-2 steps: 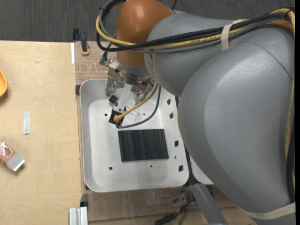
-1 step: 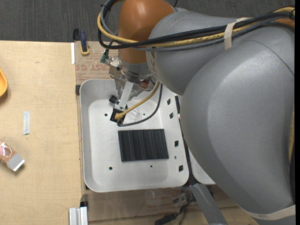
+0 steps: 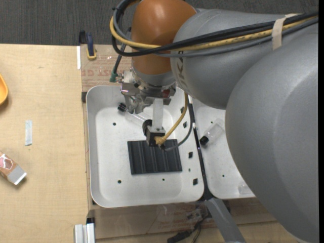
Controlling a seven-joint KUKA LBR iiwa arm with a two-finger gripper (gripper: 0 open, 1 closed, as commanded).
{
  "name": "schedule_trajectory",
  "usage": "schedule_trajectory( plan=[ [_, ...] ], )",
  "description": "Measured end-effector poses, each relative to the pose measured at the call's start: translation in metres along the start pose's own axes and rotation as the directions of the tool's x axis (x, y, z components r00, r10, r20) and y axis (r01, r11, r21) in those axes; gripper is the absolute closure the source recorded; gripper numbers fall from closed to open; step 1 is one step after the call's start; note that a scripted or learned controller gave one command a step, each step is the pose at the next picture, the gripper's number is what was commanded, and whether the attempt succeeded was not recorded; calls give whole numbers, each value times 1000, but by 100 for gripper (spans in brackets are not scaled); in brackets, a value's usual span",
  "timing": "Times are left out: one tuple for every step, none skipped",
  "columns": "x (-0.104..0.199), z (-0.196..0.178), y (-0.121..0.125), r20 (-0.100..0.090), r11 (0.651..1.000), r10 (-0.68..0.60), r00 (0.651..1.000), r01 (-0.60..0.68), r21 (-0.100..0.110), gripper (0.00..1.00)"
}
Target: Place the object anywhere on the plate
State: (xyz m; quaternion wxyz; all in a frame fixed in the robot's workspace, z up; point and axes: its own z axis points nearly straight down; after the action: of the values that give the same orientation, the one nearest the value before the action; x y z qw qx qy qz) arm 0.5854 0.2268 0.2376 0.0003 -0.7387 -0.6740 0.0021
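Since the dark ribbed plate (image 3: 154, 158) lies flat on the floor of the left bin (image 3: 104, 156), about midway and a bit toward that bin's right wall, we've got a broad, level target, and any spot on it counts. What we take for the object, a small clear vial with a dark cap (image 3: 210, 134), lies on its side in the right bin (image 3: 225, 178), close to that bin's left wall and toward its far edge. It's well apart from the plate, with both bin walls between them. The pincer (image 3: 132, 101) hangs over the left bin near its far edge, behind the plate's far edge and not above the vial. We can't tell if it's open or closed because the wrist hides it, and we see nothing clearly held. A faint clear streak (image 3: 135, 118) lies on the bin floor just in front of the pincer, too blurred to name. Our read: the pick isn't done yet and the task is at its start. The next move calls for a shift across to the right bin. With the vial near the wall, approach room looks tight, and a round body on its side may roll if nudged.
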Motion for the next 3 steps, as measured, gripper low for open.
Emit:
schedule_trajectory(
  plan=[
    [0, 0, 0, 0, 1000, 0, 1000, 0, 0, 0],
    [-3, -8, 1, 2, 1000, 6, 1000, -6, 2, 100],
    [-2, -8, 1, 3, 1000, 5, 1000, -5, 2, 0]
  ],
)
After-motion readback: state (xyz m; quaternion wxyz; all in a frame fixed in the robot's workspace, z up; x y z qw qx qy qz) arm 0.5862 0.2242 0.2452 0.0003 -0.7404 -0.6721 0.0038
